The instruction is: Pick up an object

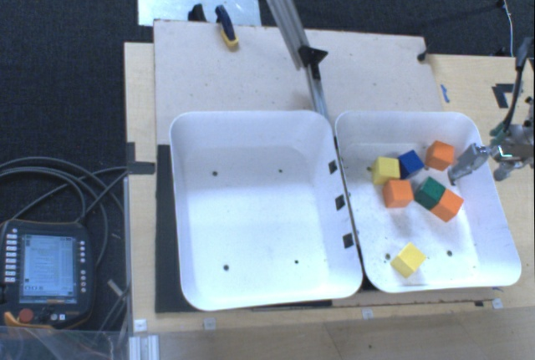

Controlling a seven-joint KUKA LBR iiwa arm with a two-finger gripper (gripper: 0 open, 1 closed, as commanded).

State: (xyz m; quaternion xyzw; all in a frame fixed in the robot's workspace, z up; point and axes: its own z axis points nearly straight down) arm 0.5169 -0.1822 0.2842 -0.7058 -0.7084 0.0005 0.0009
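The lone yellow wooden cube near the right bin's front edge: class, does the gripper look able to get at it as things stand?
Probably yes. The yellow wooden cube sits apart from the other cubes, with bare bin floor around it, and the gripper hovers above the same right bin.

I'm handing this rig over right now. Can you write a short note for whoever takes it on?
Gripper: over the right bin's right side, nothing seen held.
Blocks, all in the right bin: three orange, two yellow, one blue, one green.
Done: nothing picked yet.
Left: grasp and lift one block.
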